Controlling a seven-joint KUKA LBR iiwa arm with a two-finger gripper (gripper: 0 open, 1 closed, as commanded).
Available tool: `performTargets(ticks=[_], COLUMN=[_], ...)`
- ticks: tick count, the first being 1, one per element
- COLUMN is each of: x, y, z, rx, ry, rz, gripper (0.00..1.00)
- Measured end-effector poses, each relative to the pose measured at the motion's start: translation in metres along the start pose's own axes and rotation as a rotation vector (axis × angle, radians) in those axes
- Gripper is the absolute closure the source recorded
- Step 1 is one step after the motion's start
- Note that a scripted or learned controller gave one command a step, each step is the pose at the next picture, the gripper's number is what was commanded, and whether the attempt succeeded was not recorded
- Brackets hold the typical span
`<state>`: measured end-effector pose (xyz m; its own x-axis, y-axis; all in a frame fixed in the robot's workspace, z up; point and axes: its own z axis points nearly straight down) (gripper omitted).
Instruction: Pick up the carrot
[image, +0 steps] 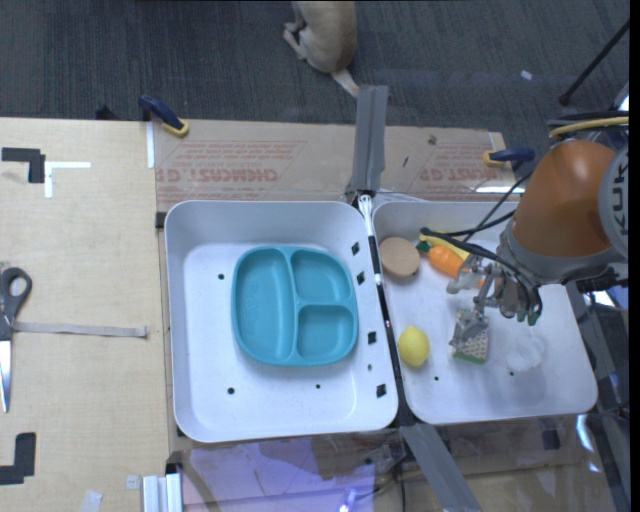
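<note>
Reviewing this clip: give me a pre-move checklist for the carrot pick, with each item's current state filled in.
1. Carrot visible in the right bin: ok, partly hidden by the arm.
2. Gripper over the carrot: not ok, it sits nearer the camera, over a speckled item.
3. Finger state: cannot tell.
4. Carrot clear of neighbours: not ok, the tan round piece lies close beside it.
5. Lemon out of the path: ok.
6. Cables clear of the carrot: cannot tell.
</note>
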<state>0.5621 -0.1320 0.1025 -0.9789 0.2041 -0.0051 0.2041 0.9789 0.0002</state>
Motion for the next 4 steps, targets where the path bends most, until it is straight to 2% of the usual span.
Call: performTargets(ticks=[1, 2, 3, 4], x=[-0.081, -0.081, -0.051, -0.06], y=[-0.003, 0.024, -0.081, 0.024], z=[0.011, 0.013, 0.009, -0.045], rx=[0.003, 0.012, 0.0, -0.001], ry=[0.019, 0.031, 0.0, -0.002], rz=[-0.033, 0.01, 0.219, 0.115], gripper=[0.0, 0.0, 0.0, 0.0])
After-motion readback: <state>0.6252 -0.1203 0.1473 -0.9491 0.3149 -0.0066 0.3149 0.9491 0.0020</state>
